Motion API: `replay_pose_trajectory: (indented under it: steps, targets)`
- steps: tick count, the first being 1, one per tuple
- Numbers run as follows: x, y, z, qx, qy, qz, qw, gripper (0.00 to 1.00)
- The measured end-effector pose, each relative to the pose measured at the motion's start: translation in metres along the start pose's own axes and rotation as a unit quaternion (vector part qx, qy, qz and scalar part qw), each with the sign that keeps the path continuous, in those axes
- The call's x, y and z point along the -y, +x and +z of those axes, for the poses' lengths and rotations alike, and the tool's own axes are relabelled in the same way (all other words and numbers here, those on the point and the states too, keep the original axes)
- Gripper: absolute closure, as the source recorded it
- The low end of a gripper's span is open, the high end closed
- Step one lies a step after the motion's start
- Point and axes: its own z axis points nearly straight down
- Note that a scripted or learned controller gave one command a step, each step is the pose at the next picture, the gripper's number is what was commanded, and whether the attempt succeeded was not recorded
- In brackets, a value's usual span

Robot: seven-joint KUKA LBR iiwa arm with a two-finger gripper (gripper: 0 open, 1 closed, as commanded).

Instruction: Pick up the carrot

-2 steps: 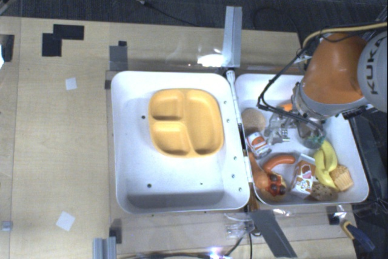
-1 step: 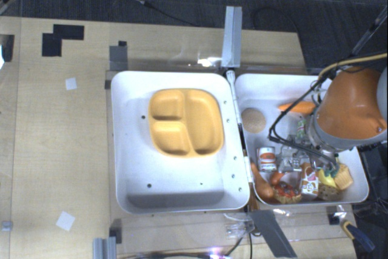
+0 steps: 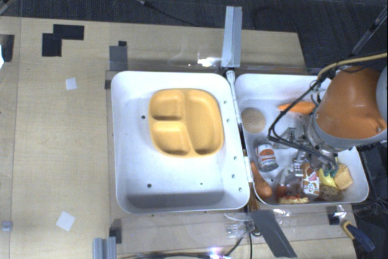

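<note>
The carrot (image 3: 296, 107) is an orange wedge lying near the back of the right bin (image 3: 267, 89), its right end hidden behind the arm's orange band (image 3: 351, 103). My gripper (image 3: 299, 159) hangs low over the cluttered front half of that bin, in front of the carrot and apart from it. It is down among the toy foods, close to a small can (image 3: 267, 156). Cables and the wrist cover much of it.
A tan round piece (image 3: 253, 120) lies left of the carrot. A brown sausage (image 3: 260, 182), red bits (image 3: 291, 195), a banana (image 3: 328, 179) and a waffle (image 3: 344, 176) crowd the front of the right bin. A yellow divided plate (image 3: 185, 121) sits in the left bin (image 3: 127, 148).
</note>
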Motion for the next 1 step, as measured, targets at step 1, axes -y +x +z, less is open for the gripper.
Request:
replay_pose_trajectory:
  steps: [1]
  targets:
    - [-0.0213,0.0098,0.0230,0.003,0.001,0.092,0.9957,0.00]
